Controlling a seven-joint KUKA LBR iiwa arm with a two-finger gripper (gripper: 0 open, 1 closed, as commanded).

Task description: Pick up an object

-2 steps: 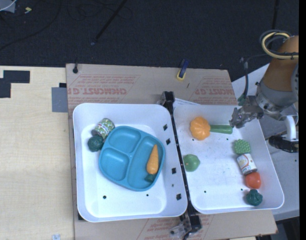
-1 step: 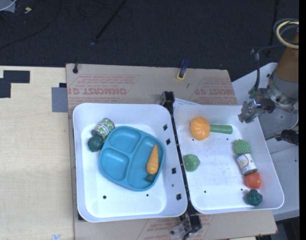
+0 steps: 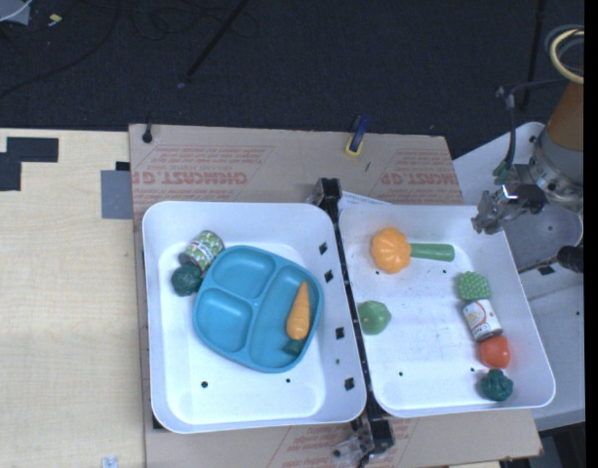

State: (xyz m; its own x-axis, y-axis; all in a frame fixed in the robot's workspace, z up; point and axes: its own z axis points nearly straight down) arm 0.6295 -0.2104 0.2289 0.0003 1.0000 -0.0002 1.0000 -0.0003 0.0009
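The hand [image 3: 494,211] hovers over the upper right corner of the right bin [image 3: 425,383], and whether it is open or closed cannot be told. Nothing is visibly gripped. In that bin lie an orange squash with a green stem [image 3: 394,251], a pale green fruit [image 3: 374,317], a bumpy green piece [image 3: 472,286], a small labelled bottle [image 3: 481,319], a red tomato [image 3: 494,352] and a dark green lump [image 3: 496,386]. The left bin [image 3: 172,378] holds a blue divided tray [image 3: 235,312] with a carrot [image 3: 299,310] in its right compartment; a small can [image 3: 203,250] and a dark green ball [image 3: 186,280] sit beside the tray.
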